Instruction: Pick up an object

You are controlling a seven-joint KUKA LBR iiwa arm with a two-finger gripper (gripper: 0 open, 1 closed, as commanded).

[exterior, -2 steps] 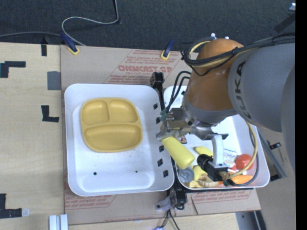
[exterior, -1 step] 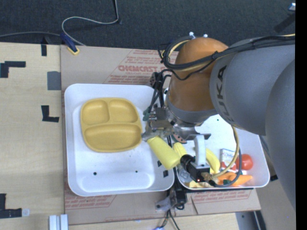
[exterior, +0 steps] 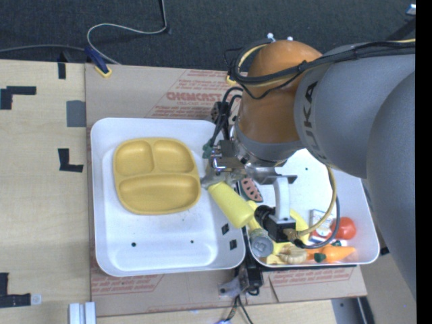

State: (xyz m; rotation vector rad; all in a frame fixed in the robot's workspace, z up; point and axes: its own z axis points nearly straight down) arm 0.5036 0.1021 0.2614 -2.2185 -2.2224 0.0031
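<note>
Arm reaches in from the right, wrist w/ orange band over the right bin (exterior: 368,248); tool (exterior: 244,198) sits at the bin's left edge, open/shut state can't tell. Yellow tube-shaped object (exterior: 233,206) lies tilted just below the tool, touching or nearly so; grip not confirmed. Yellow divided plate (exterior: 157,175) in left bin (exterior: 108,248), apart from tool.

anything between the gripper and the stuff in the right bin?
Can't tell: the arm covers much of the right bin. A yellow piece slants across the rim between the bins, over the right bin's left side. A tomato and carrot lie in its near-right corner.
</note>
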